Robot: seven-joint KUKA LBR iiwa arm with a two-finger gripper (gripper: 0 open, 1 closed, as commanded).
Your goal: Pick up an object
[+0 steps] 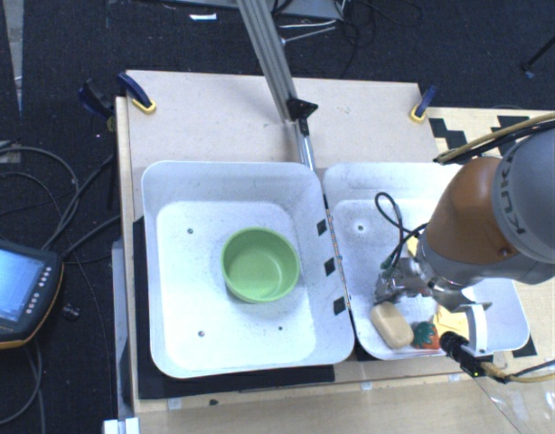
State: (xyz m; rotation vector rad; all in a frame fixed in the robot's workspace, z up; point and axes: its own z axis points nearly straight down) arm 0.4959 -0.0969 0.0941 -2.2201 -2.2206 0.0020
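Two white bins sit side by side on the table [223,116], and my arm [494,220] reaches in from the right over the right bin [368,193]. The hand [397,283] is low inside that bin, near its near-left corner. I read this as the approach step of the pick, with the grasp not yet made: nothing shows between its tips from up here. Whether the hand is spread or pressed together I cannot tell, since the wrist and a loop of black cable hide it.

A tan oval object [392,325], a soap bar or a bun by its look, lies just on the near side of the hand, close to the bin's near wall. It seems almost touching the hand's lower end, though I cannot say for sure whether there is contact. Just to its right sits a small green and orange item [426,334], and a flat yellow piece [451,320] peeks out from under the arm.

Over in the left bin [169,242] a green bowl [260,265] stands upright in the middle, well apart from the hand.

My judgement is that the tan object is the likely target. The next move calls for a small shift toward the near side, then a descent and a close around it without pushing it against the bin wall
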